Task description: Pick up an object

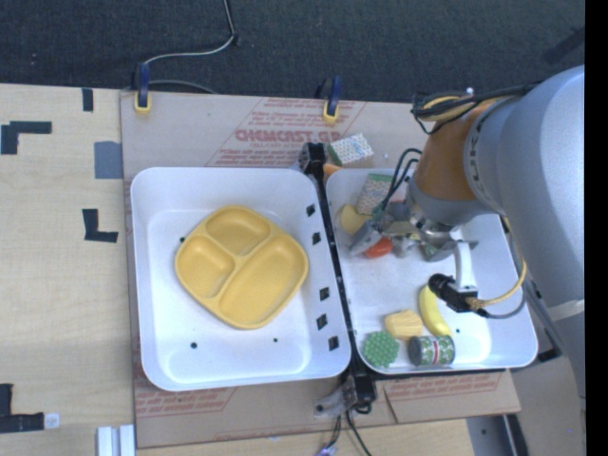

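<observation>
A small red object point(378, 248) lies in the right bin point(503, 345).

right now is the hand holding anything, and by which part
Cannot be told: the hand is down among the small items in the right bin, at a red piece, with no grip visible.

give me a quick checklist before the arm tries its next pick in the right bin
1. Gripper is down over the right bin: ok.
2. A target lies at the gripper: ok, a small red-orange item sits by its tip.
3. An object is held between the fingers: cannot tell.
4. Other picks are free of the arm: ok, banana, green round item and small can lie apart near the front edge.
5. Yellow divided plate sits alone in the left bin: ok.
</observation>
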Robot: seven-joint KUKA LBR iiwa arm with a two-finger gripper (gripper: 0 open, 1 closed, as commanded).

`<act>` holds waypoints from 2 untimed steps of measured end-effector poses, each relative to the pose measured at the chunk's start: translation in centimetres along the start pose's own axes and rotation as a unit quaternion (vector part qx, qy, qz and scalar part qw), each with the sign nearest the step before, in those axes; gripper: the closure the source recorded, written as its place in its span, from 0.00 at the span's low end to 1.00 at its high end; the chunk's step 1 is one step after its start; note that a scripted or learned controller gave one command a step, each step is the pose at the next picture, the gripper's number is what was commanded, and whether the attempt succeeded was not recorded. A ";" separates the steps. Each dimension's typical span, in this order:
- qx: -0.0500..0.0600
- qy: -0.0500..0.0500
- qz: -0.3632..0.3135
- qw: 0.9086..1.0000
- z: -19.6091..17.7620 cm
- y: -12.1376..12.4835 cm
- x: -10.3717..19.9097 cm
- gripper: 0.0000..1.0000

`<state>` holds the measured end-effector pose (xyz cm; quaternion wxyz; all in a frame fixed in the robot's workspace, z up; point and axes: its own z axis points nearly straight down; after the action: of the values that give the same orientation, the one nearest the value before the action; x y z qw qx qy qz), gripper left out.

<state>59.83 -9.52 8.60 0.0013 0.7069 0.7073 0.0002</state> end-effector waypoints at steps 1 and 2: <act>0.010 0.002 0.001 1.000 0.2 5.5 -0.3 0.00; 0.002 0.000 0.000 1.000 -0.6 -0.6 -0.6 0.00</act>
<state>59.23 -10.13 9.22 -0.0003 0.7069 0.7073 -0.0010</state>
